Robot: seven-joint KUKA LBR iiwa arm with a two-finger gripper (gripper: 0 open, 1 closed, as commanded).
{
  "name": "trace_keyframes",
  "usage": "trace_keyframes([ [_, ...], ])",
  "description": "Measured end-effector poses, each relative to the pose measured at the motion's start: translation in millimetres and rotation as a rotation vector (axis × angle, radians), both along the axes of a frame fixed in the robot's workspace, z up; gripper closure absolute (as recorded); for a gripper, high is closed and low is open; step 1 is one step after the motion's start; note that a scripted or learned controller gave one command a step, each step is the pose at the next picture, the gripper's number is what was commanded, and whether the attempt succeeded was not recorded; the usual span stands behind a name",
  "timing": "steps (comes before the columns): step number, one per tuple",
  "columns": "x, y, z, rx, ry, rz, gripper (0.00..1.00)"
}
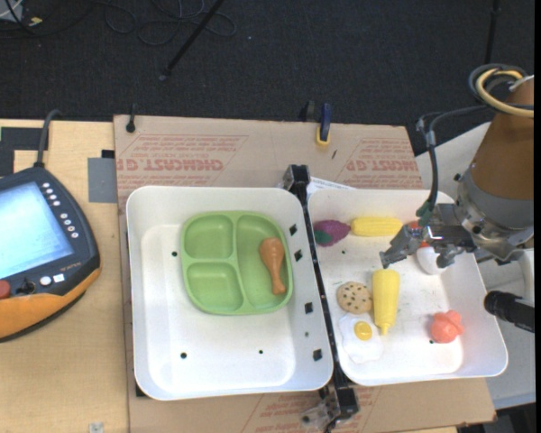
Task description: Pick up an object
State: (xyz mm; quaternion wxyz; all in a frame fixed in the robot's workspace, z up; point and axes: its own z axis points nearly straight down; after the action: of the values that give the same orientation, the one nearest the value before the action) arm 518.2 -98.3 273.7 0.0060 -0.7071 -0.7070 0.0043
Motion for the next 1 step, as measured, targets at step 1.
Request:
trace_keyframes([
  [1,1.7,-0.2,5.4,-0.001,-0.011,0.002,0.00],
])
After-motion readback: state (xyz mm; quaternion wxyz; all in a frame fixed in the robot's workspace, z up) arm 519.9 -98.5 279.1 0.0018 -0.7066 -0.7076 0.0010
